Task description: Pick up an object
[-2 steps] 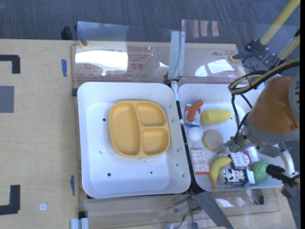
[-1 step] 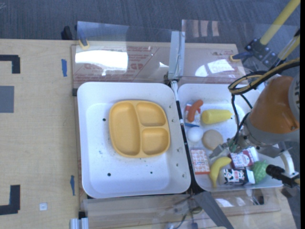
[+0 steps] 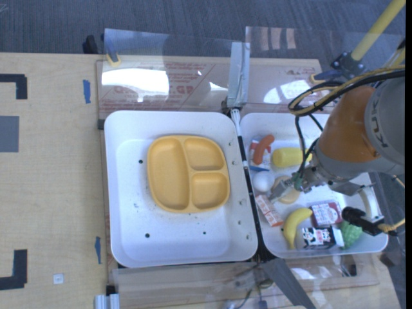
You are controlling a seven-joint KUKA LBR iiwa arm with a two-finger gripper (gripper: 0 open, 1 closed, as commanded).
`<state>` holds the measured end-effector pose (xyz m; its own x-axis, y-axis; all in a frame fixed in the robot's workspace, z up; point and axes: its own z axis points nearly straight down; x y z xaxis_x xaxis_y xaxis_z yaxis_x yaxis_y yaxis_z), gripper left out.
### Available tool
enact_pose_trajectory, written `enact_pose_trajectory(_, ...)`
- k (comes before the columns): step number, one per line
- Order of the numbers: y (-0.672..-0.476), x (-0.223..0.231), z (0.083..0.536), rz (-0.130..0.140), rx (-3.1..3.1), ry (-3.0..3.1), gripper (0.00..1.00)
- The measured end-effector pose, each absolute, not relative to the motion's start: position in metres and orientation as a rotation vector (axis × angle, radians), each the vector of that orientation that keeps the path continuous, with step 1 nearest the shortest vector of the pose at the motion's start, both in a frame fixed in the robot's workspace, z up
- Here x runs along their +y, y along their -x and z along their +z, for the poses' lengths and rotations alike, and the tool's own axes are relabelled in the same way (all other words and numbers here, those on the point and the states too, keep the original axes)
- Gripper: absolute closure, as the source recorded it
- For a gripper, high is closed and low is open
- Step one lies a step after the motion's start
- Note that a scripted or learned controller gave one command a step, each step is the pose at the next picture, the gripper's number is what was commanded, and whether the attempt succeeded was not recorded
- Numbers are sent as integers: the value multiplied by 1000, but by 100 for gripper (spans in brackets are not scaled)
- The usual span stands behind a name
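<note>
My gripper (image 3: 284, 189) hangs low in the right bin (image 3: 370, 248), near its left middle, with the grey and orange arm reaching in from the right. It is just right of a white egg (image 3: 261, 182) and over a pale yellow piece (image 3: 291, 197). Nothing can be seen held by it. Around it lie an orange-red sausage-like toy (image 3: 261, 148), a yellow block (image 3: 286, 157), a red-and-white packet (image 3: 268, 211), a banana (image 3: 294, 224), a red carton (image 3: 326, 212), a black-and-white carton (image 3: 320, 237) and a green broccoli toy (image 3: 352, 234).
The left bin (image 3: 129, 237) holds a yellow divided plate (image 3: 188, 172). A metal divider rail (image 3: 244, 166) runs between the two bins. Clear plastic panels (image 3: 167, 76) stand behind them. Yellow cables (image 3: 309, 102) loop above the arm.
</note>
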<state>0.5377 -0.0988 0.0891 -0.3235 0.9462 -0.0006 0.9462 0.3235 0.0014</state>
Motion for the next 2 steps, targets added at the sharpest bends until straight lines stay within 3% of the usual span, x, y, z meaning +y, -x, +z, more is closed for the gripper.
enact_pose_trajectory(1, -579, -12, 187, 10, 2469, -1937, 0)
enact_pose_trajectory(2, -627, -17, 183, -3, 2335, -2102, 0)
